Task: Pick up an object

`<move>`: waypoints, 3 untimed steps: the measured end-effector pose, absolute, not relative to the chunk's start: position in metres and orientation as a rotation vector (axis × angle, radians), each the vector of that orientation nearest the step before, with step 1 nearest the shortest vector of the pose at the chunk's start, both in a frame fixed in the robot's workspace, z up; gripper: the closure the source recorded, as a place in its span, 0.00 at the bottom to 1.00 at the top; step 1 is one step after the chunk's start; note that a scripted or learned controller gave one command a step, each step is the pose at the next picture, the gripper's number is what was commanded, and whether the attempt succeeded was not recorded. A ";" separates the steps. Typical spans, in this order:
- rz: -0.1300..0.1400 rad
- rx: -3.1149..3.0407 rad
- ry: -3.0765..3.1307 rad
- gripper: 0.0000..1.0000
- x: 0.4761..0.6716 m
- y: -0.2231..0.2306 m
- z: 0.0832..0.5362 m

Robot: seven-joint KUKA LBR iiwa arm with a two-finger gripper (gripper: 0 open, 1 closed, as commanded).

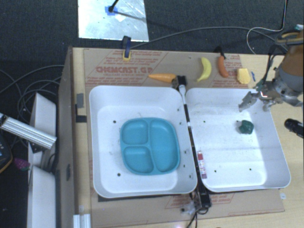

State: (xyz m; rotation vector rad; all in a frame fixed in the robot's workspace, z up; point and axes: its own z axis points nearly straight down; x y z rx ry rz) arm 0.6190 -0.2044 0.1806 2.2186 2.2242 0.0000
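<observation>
From my feed, the arm (290,70) comes in at about three o'clock, upper right of the bench, and its gripper (256,100) hangs over the far right part of the right bin (266,175). The two fingers look spread apart, one pointing toward the bin's middle and one back toward the arm, with nothing between them.

The one object in that bin is a small dark green lump (245,127). It lies just below the gripper, at roughly five o'clock from it, apart from the fingertips and resting on the bin floor.

In the left bin (102,127) I see a light blue divided plate (150,145), sitting near its centre.

Beyond the bins, at twelve o'clock on the cardboard sheet (142,63), lie a toy carrot (162,77), a yellow banana (205,69), an orange sausage-shaped piece (222,66) and a yellow block (243,76), all in a loose row.
</observation>
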 end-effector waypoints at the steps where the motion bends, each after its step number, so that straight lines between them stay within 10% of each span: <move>1: -0.001 2.221 2.224 0.00 0.613 -0.197 0.102; 2: 0.000 2.219 2.222 0.00 0.605 -0.207 0.085; 3: 0.004 2.216 2.220 1.00 0.607 -0.207 0.096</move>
